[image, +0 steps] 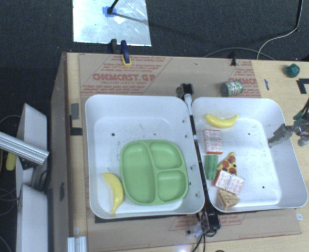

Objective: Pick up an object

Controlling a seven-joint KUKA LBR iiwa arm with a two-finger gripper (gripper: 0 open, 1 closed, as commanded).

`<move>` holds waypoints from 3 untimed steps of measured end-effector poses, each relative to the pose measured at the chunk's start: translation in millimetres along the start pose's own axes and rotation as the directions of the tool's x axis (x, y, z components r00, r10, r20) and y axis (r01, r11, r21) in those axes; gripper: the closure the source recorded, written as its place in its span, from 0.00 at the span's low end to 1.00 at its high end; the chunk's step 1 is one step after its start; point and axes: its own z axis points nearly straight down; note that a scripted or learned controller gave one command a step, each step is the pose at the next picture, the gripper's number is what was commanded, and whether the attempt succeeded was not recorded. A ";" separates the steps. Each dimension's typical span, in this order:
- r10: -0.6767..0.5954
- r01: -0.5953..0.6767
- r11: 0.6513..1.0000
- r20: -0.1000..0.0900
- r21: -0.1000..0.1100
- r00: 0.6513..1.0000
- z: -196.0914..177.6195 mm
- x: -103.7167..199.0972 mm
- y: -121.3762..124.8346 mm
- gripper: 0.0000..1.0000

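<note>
The right bin [270,193] holds a yellow banana [221,121] near its back wall. Below it lies a red and white carton [213,141]. Closer to the front sit a green piece [210,166], a pizza slice [228,163], a small red and white box [229,182] and a tan wedge [227,198]. My gripper [278,135] hangs over that bin's right rim, apart from all these items, and nothing shows in it.
In the left bin [99,140] are a green divided plate [154,171] and a second banana [114,191]. A small can [231,87] lies on the bench behind the right bin, and a teal object [292,70] sits at the far right.
</note>
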 end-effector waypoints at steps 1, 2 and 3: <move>0.000 0.000 1.000 -0.001 0.002 1.000 96.1 42.1 -12.2 0.00; -0.001 0.001 1.000 -0.001 0.002 1.000 180.1 99.6 57.0 0.00; 0.002 -0.002 1.000 -0.001 0.001 1.000 189.0 87.3 38.9 0.00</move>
